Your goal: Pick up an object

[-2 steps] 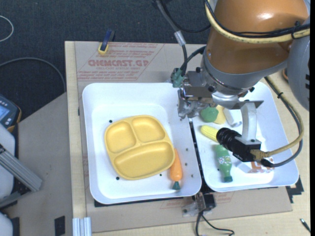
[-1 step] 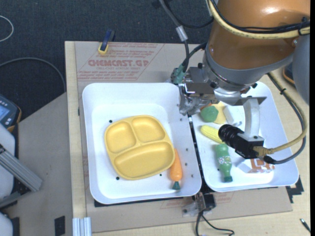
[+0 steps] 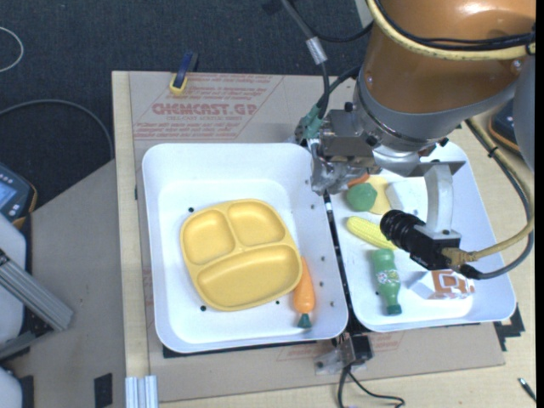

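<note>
A dark carpeted floor surrounds the table [image 3: 212,109], whose top is a brown board printed with red lettering; two shallow white bins sit on it side by side.

Nearest the camera, in the left bin [image 3: 161,228], an orange toy carrot [image 3: 303,294] with a green tip lies along the bin's right wall, touching the edge of a yellow divided plate [image 3: 240,253]. The plate has three compartments and fills the middle of that bin, turned at a slant.

In the right bin [image 3: 489,296], a green toy bottle [image 3: 387,280] lies near the front, pointing toward the camera. Just beside it to the right is a small white carton with orange print [image 3: 444,284]. Behind the bottle rests a yellow corn cob [image 3: 369,231], lying aslant. A black cylinder with a brass hose fitting [image 3: 416,238], part of the arm's gear, hangs over the cob's right end and the carton. Farther back sits a green rounded toy [image 3: 362,196], with something orange and something pale yellow touching it, both partly hidden.

The gripper [image 3: 327,177] hangs over the divide between the two bins, just left of the green toy. Whether the jaws are open or closed cannot be told, since the grey wrist and the large orange band of the arm [image 3: 450,49] cover them from above.

A small blue and yellow clip [image 3: 182,73] lies at the far edge of the board.
</note>
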